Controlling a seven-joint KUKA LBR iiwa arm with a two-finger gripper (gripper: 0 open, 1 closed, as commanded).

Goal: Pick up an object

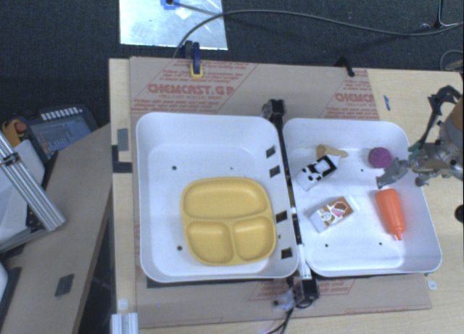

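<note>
The right bin (417,249) holds a purple ball (379,156), an orange carrot-shaped toy (391,212), a black-and-white toy (317,172), a small printed box (333,212) and a tan piece (330,152). My gripper (387,176) reaches in over this bin's right rim. Its tip hangs just above the top end of the orange toy and a little below and right of the purple ball. I see nothing held in it.
The left bin (156,180) carries a yellow divided tray (227,218). Black clips run along the seam (283,180) between the bins. A cable (326,24) crosses the dark floor behind the bench, and a grey device (61,133) sits at the left.
</note>
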